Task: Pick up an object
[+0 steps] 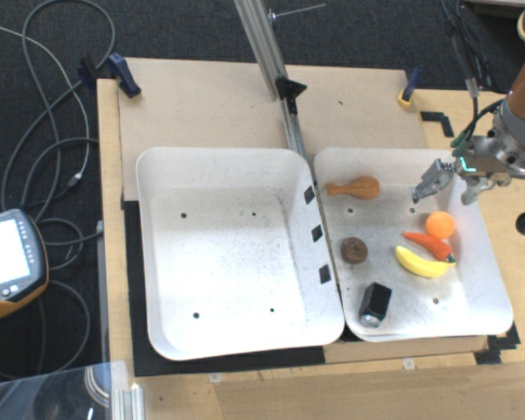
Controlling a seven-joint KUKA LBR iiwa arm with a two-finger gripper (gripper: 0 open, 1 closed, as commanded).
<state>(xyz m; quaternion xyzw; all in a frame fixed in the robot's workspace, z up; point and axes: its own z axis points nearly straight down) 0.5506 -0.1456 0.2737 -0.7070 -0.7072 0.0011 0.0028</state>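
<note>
My gripper (pixel 450 186) hangs over the right bin (pixel 490 300), near its far right side, with its two fingers spread apart and nothing between them. Just below it lies an orange ball (pixel 440 225). A red-orange carrot (pixel 429 245) and a yellow banana (pixel 423 263) lie side by side in front of the ball. A tan drumstick-shaped piece (pixel 353 187) lies at the far left of that bin. A brown round piece (pixel 354 250) sits near the bin's left wall, and a black block (pixel 374 303) lies near its front edge.
The left bin (pixel 219 252) stands beside the right one, its rim touching it. A slanted metal post (pixel 262 42) rises from the bench behind the bins. Blue and yellow clamps (pixel 122 75) sit on the bench's far corners. A handheld pendant (pixel 9 265) lies off the bench at left.
</note>
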